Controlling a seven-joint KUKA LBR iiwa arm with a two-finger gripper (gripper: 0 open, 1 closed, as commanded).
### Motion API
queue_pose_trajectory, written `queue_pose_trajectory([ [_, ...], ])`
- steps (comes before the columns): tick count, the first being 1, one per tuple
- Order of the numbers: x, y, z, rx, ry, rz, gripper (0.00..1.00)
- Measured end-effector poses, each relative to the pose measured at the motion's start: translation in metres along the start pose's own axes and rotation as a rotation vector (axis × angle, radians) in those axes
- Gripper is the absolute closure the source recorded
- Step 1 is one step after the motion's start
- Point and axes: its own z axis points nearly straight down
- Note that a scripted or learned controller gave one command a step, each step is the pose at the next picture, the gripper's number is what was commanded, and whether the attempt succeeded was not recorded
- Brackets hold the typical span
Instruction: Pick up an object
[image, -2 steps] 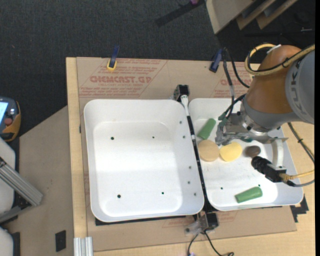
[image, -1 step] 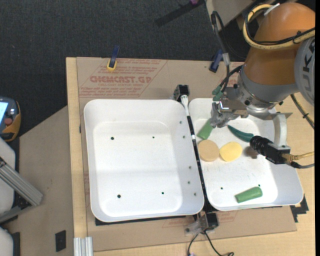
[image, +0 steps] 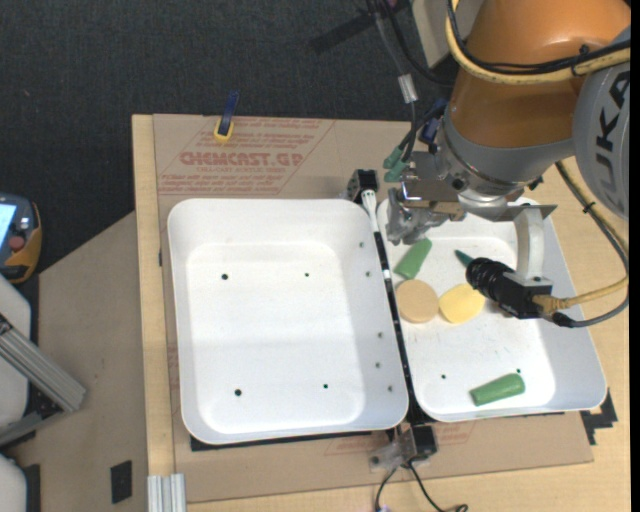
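The pincer (image: 405, 225) hangs low over the right bin (image: 560, 385), just above the green stick (image: 412, 258), seemingly lined up to grab it; its state I cannot tell.

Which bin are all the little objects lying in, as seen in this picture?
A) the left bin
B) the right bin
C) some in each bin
B: the two green pieces, the tan disc and the yellow disc all lie in the right bin, under the arm.
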Motion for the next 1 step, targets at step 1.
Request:
queue_pose_trajectory([
  [1,0.0537,-0.0028,-0.0252,0.002,-0.001,0.002,1.00],
])
